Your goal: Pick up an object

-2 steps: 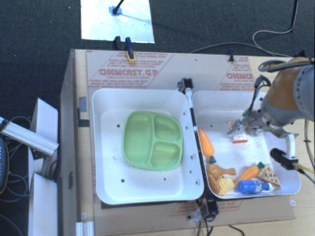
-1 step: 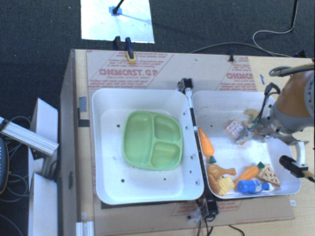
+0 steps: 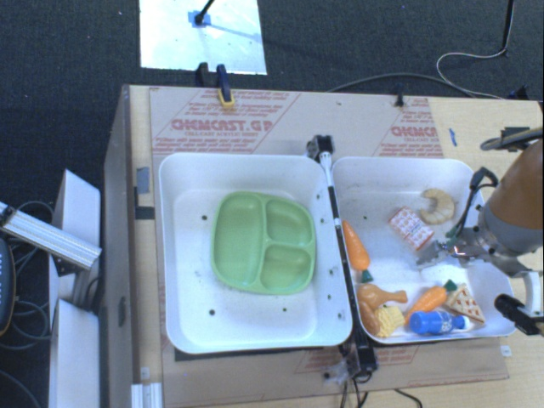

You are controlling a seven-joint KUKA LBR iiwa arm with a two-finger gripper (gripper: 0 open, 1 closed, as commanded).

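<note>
Small and blurred, gripper [image 3: 435,256] low in the right bin [image 3: 399,170]; jaws too indistinct to tell open from closed, nothing visibly between them. Just beside the checkered pink block [image 3: 410,227], above an orange carrot [image 3: 427,299], blue bottle [image 3: 438,321] and waffle wedge [image 3: 464,304]. Croissant [image 3: 439,204] farther up. Green divided plate [image 3: 263,243] in the left bin [image 3: 187,177].

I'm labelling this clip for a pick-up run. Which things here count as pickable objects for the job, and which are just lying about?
Job:
gripper
croissant
wafer
carrot
drumstick
corn
small carrot
bottle
pizza slice

Lying about:
green tray
left bin
clamp
cables
</note>
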